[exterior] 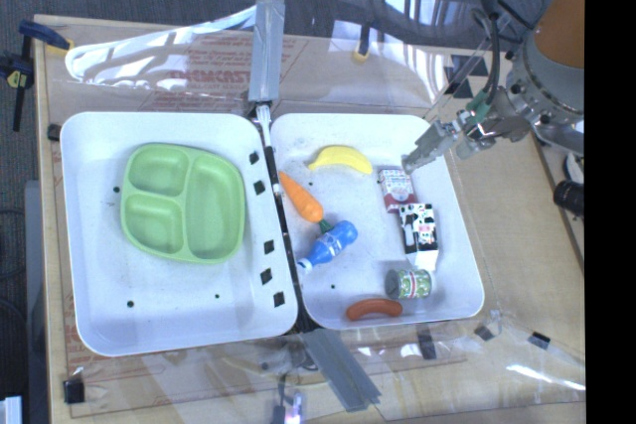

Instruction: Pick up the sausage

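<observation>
The sausage (375, 310), a small reddish-brown link, lies at the front edge of the right bin (467, 258), just left of a green can. My gripper (419, 154) hangs over the bin's back right part, near the red carton, far behind the sausage. Nothing shows between its fingers.
The right bin also holds a banana (339, 158), a carrot (301, 199), a blue bottle (328, 244), a red carton (395, 189), a black-and-white milk carton (419, 232) and a green can (408, 284). A green divided plate (184, 203) sits in the left bin (89, 303).
</observation>
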Controlling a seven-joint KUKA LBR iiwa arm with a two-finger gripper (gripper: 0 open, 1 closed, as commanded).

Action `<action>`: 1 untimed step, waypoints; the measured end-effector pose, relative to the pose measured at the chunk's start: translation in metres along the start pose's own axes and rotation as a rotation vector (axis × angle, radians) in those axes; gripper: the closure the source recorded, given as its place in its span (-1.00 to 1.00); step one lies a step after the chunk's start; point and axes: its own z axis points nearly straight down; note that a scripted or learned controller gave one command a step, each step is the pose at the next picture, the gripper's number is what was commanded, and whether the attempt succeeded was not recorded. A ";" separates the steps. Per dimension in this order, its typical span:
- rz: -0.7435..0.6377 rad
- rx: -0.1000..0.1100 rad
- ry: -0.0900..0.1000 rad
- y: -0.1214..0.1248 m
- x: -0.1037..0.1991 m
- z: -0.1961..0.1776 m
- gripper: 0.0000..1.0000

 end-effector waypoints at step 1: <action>0.150 -0.002 -0.001 0.067 -0.066 0.004 -1.00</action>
